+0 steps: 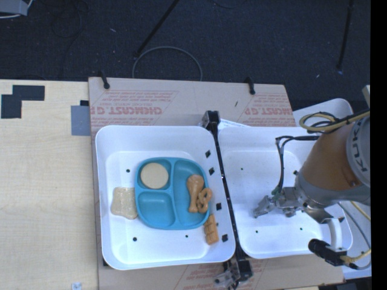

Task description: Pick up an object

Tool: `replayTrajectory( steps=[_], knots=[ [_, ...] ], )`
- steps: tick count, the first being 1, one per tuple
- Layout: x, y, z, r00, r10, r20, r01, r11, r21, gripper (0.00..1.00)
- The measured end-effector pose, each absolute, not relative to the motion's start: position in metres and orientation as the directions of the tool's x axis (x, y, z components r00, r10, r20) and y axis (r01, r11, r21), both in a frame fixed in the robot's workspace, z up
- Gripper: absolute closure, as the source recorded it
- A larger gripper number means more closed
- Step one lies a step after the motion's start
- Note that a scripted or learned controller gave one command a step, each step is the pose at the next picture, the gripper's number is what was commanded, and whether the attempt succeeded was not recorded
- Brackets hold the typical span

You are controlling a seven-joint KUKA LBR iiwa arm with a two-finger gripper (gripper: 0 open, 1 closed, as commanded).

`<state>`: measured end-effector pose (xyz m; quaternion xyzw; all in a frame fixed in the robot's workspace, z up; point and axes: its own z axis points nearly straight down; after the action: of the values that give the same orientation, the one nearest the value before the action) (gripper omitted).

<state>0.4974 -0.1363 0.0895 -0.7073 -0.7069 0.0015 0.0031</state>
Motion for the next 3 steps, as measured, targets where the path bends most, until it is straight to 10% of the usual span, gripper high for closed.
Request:
replayTrajectory(
  steps=[1,3],
  knots=[
    [0.497,-0.138,0.102,0.007,1.0,0.002,1.0,-0.007,-0.006,1.0],
    [0.503,-0.148,0.209,0.0,1.0,0.0,1.0,0.0,0.001,1.0]
  ],
)
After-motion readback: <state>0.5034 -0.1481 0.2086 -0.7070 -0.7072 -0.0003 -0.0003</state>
